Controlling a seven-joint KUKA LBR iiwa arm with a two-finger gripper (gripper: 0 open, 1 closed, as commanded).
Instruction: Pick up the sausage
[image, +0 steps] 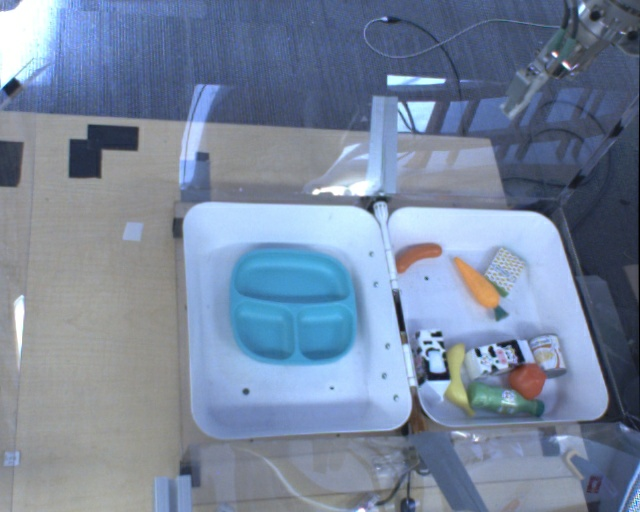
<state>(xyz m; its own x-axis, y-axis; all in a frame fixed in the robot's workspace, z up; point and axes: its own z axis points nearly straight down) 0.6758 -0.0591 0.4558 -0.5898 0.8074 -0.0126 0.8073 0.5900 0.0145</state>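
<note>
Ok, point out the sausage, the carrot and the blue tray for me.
sausage (418, 256): camera view, middle of its body.
carrot (476, 282): camera view, middle of the orange part.
blue tray (292, 272): camera view, floor of its large upper compartment.

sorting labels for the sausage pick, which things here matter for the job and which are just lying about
For the job:
sausage
claw
right bin

Lying about:
carrot
banana
tomato
green bottle
can
blue tray
</note>
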